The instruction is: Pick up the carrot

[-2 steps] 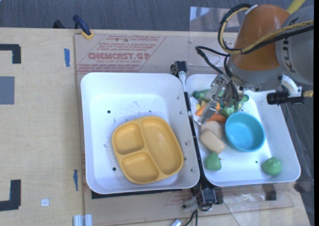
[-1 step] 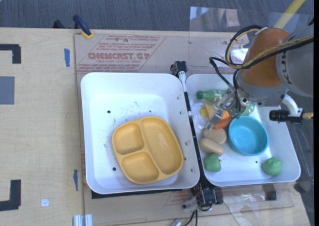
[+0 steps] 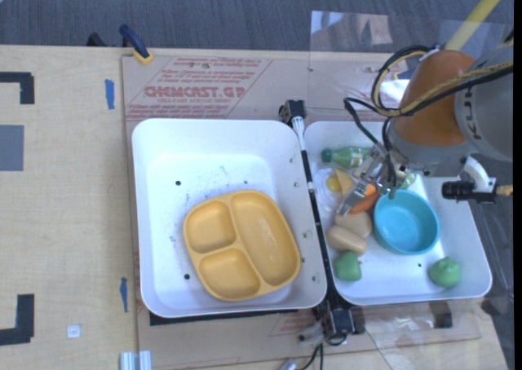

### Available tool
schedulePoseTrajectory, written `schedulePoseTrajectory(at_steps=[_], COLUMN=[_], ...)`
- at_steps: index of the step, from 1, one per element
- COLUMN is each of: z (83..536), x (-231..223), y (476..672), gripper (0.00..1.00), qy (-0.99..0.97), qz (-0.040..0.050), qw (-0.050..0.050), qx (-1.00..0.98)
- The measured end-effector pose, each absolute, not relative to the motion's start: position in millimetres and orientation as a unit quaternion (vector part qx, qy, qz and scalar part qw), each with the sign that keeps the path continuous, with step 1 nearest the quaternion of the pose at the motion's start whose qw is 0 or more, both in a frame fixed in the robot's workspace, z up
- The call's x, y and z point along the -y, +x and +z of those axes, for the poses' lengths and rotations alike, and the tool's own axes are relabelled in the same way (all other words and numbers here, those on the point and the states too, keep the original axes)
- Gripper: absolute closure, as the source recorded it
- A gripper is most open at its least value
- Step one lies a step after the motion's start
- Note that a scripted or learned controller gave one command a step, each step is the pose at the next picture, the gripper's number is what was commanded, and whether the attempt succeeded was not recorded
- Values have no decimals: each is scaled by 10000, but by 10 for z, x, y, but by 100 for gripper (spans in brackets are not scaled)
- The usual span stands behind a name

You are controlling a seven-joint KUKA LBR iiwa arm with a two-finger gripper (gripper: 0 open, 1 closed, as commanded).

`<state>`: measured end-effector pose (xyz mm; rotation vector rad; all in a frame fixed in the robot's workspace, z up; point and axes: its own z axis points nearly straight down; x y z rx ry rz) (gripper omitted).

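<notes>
A: Start at the left. What is in the left bin [image 3: 163,148]?

B: A yellow divided plate [image 3: 240,243] with three compartments, lying flat toward the near right corner. Nothing sits in any of them that I can see. My guess is it is just clutter for this job, since the task names the carrot alone.

A: And the right bin [image 3: 469,279]?

B: Crowded. At the far side lies a green bottle [image 3: 347,155] on its side, with something yellow [image 3: 334,184] just beside it. Lower down a tan, potato-like piece [image 3: 350,238] touches the blue bowl [image 3: 405,223], which stands upright with nothing showing in it. A green round fruit [image 3: 347,266] lies near the front, and a second green one [image 3: 445,271] sits by the near right corner.

A: Where is the carrot?

B: The carrot [image 3: 363,197] is a thin orange sliver lying slantwise between the yellow thing and the bowl's rim, just above the tan piece.

A: Does the hand have it?

B: The hand [image 3: 377,181] is down right over the carrot's upper end, tilted in from the right, probably because the bowl blocks a straight approach. Whether it is clenched on the carrot or released, I cannot tell; metal and orange overlap there

A: Risk?

B: Likely the bowl gets nudged, or the carrot slips, it being so thin
</notes>
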<state>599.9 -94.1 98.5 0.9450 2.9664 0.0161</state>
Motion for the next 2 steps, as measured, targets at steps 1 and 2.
schedulePoseTrajectory(at_steps=[1, 2], z=[1097, 913], x=[953, 1324], y=[6015, 5796], gripper=[100, 100], qy=[3017, 2751], qz=[28, 4], qw=[177, 57], qx=[-9532, -9614])
